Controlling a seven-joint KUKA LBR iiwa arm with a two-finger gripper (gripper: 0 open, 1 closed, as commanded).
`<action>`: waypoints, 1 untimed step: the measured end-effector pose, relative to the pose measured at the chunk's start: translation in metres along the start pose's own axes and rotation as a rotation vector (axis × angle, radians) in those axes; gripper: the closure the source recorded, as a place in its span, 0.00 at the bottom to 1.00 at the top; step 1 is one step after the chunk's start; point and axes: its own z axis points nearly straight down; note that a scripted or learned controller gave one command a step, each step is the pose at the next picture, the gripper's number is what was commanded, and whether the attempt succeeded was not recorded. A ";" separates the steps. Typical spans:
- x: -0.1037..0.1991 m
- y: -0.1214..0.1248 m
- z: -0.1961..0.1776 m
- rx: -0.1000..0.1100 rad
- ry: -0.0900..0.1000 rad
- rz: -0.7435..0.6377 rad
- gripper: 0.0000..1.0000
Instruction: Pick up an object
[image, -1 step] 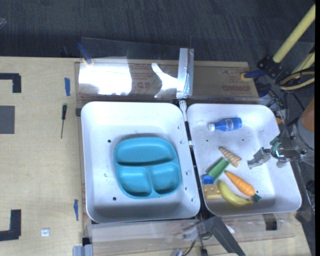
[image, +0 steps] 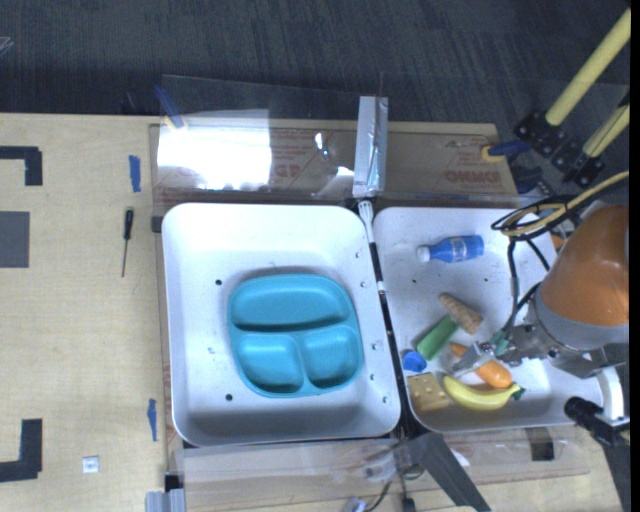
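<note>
Arm w/ orange band (image: 598, 268) reaches in from the right, over the right bin (image: 530, 225). Pincer (image: 497, 350) is low among the clutter; can't tell its state. Just by it: orange item (image: 493, 374), banana (image: 482, 394), green item (image: 434, 336), brownish roll (image: 461, 312), blue cap (image: 413, 361). Blue bottle (image: 452, 248) lies apart, nr the far wall. Left bin (image: 190, 300) has a blue divided tray (image: 295, 332).

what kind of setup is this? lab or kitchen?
Likely a robot lab's picking bench: two white bins set into a wooden bench, toy food like a banana for grasping, and a grey-and-orange arm reaching in.
</note>
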 end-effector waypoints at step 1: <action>-0.001 0.002 -0.011 -0.005 -0.002 0.002 1.00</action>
